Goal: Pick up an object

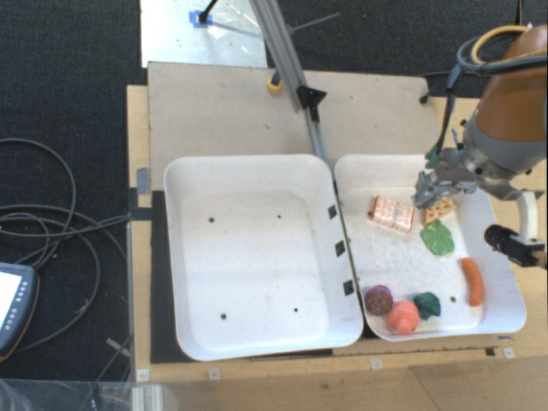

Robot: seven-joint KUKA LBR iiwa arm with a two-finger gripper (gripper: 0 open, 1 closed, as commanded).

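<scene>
The right bin [360, 178] holds several small things: a pink wafer-like block [392, 214], a tan cracker-like piece [441, 207], a green leaf [437, 238], an orange sausage shape [472, 282], a dark purple ball [378, 300], a coral pink lump [404, 317] and a dark green lump [426, 304]. My gripper [431, 192] hangs over the bin's upper right part, right above the tan piece and just right of the pink block. Nothing shows between its fingers.
The left bin [184, 229] lies beside the right one, with a divider edge carrying black clips [339, 248] between them. A slanted grey pole [282, 41] crosses above the bench. Cables [51, 229] and a tablet [13, 302] lie on the floor at left.
</scene>
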